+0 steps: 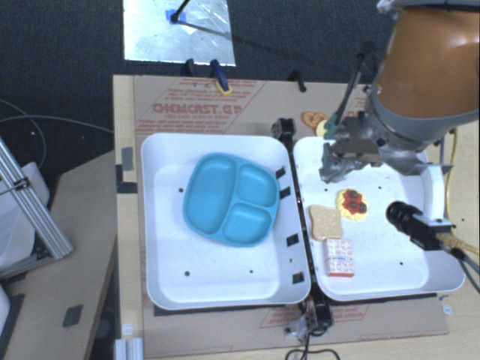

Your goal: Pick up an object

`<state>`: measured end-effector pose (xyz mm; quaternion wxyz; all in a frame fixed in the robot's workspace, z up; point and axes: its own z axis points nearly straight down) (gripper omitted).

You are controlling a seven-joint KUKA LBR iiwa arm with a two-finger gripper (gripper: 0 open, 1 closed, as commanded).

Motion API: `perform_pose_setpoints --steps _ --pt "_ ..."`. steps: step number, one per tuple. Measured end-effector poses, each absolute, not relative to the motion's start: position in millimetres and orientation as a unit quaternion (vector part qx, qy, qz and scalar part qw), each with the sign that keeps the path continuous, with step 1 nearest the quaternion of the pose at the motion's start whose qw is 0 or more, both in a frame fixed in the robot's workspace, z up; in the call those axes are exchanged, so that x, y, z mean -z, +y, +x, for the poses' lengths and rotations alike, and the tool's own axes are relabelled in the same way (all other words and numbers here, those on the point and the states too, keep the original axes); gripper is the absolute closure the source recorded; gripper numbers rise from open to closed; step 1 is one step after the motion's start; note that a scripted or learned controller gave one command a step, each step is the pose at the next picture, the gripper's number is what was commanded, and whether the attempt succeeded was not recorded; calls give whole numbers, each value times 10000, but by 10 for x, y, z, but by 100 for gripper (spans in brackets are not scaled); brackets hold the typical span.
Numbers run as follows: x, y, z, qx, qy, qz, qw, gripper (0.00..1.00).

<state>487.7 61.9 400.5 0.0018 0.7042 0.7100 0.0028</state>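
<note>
Toast slice (pixel 325 221) flat, carton (pixel 340 258) lengthwise below, hand (pixel 335 169) above

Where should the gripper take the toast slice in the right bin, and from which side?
Probably straight down onto the toast slice, closing across its two straight side edges. It lies flat on the right bin, so no side approach gets under it. Its right edge sits close to the pizza piece and its lower edge near the small box, leaving little finger room there. The gripper hangs above and behind it.
</note>
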Motion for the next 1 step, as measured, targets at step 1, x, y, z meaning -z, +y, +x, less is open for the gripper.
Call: perform_pose_setpoints --steps 1 --pt "-3084 1161 4993 -12 7090 7052 -1 100"
